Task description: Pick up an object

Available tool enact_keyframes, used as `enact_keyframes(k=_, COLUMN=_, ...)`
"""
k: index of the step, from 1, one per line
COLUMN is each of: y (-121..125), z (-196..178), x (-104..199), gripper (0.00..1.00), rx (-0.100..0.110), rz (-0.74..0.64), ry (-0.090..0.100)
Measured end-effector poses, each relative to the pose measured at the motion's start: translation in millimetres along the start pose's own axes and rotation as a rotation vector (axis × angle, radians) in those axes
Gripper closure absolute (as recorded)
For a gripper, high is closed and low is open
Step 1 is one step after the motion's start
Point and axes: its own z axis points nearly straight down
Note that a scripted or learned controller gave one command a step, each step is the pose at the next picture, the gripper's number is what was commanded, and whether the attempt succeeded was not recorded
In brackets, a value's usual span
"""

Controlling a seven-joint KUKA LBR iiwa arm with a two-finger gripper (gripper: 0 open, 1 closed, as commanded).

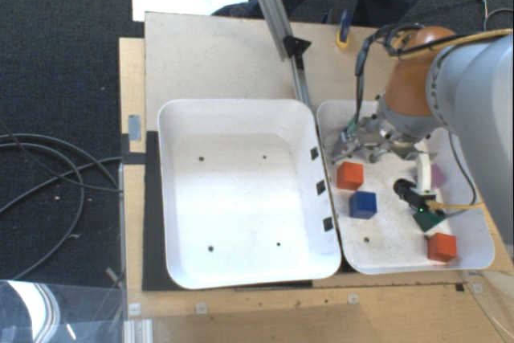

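My gripper [352, 144] hangs over the back left part of the right bin [401, 257], just behind an orange block [349, 175]. The view does not show anything held in it. A blue block [363, 204] lies in front of the orange one. Another orange block [442, 247] sits near the bin's front right corner, with a small dark green piece [432, 219] just behind it. A purple piece [438, 173] peeks out by the right wall, partly hidden by the robot's bracket.
The left bin [173, 124] stands beside the right one, and their walls meet just left of the orange block. A slanted metal pole [273, 4] crosses the back of the bench. The grey arm [474, 92] covers the right bin's back right corner.
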Motion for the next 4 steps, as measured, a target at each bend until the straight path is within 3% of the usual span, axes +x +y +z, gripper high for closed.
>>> enact_keyframes(k=1, y=22, z=0, x=-11, gripper=0.00, rx=0.009, rz=0.000, ry=0.001)
enact_keyframes(k=2, y=14, z=0, x=-1, gripper=0.00, rx=0.002, rz=-0.002, ry=-0.001)
enact_keyframes(k=3, y=14, z=0, x=-10, gripper=0.00, rx=0.000, rz=0.001, ry=-0.002)
enact_keyframes(k=4, y=-36, z=0, x=-23, gripper=0.00, rx=0.004, rz=0.004, ry=-0.001)
